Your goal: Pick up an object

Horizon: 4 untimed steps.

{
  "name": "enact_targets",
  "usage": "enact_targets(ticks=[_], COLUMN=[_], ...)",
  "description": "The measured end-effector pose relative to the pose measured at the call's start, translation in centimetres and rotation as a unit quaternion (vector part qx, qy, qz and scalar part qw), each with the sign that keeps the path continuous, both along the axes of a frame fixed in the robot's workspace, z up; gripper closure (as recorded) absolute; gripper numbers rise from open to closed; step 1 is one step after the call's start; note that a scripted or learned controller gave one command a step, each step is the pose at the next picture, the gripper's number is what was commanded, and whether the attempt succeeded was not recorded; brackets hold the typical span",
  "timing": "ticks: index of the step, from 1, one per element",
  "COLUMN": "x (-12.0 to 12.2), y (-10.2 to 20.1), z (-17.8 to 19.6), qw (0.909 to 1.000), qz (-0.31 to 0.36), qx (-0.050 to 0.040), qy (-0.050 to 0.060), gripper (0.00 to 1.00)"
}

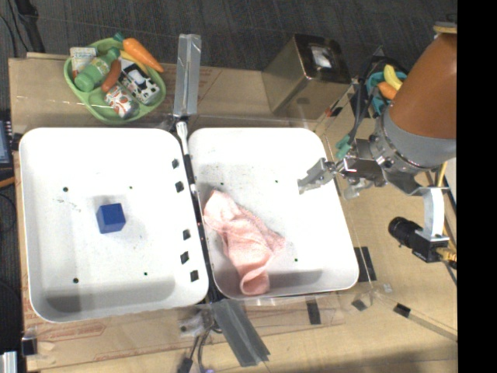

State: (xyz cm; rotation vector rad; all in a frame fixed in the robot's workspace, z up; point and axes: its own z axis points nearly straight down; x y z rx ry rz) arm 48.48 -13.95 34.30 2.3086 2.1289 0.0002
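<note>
A grey robot claw (312,179) hangs over the right edge of the right-hand white bin (326,150); whether it is open or closed cannot be told, and nothing shows in its grasp. A crumpled pink cloth (242,239) lies below and left of the claw, well apart from it. Far to the claw's left, a blue cube (111,217) sits in the left bin (46,154).

Blue cube (111,217); crumpled pink cloth (242,242)
</note>
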Motion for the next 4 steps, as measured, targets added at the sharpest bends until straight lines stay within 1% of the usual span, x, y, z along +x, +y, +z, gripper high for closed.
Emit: enact_targets(ticks=[1,2,3,4], x=[-0.7,3.3,4.6,6.1], y=[1.1,6.5,1.8,-1.7], z=[2.0,-11.9,-25.0,-24.9], qw=[0.9999,0.9998,0.9999,0.9994], qz=[-0.013,0.017,0.016,0.034], qx=[-0.0001,0.0002,0.0003,0.0008], qy=[0.000,0.004,0.000,0.000], gripper=[0.00,0.00,0.00,0.00])
